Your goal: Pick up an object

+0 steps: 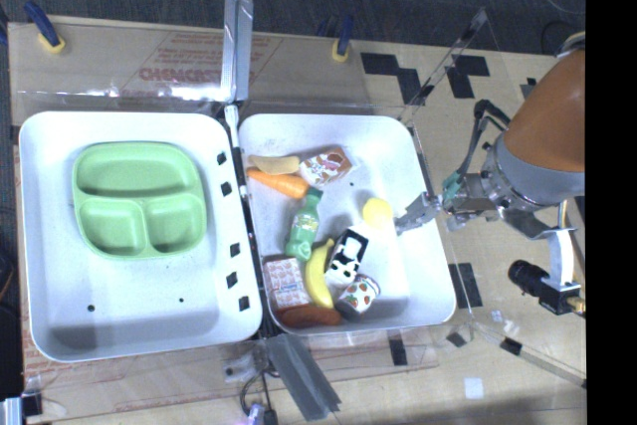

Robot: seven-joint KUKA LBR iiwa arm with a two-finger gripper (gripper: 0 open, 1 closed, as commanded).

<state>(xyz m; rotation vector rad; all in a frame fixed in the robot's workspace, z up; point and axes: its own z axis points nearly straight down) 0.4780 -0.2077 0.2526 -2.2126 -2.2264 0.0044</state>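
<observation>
The pick has not happened yet, by the look of it. The gripper (416,212) sits at the right wall of the right bin (430,269), low and reaching in from the arm's side, with nothing visibly between its fingers; whether they are spread or pressed together I cannot tell, as the tip is too small and blurred against the white. The candidate objects all lie in that bin: a yellow lemon (376,210) just beside the tip, then a black-and-white carton (346,256), a banana (318,276), a green bottle (304,226), a carrot (280,183) and some packets. The left bin (40,214) carries a green divided tray (139,198). Closing on something and lifting it free remain to be done, with the lemon the likeliest target
</observation>
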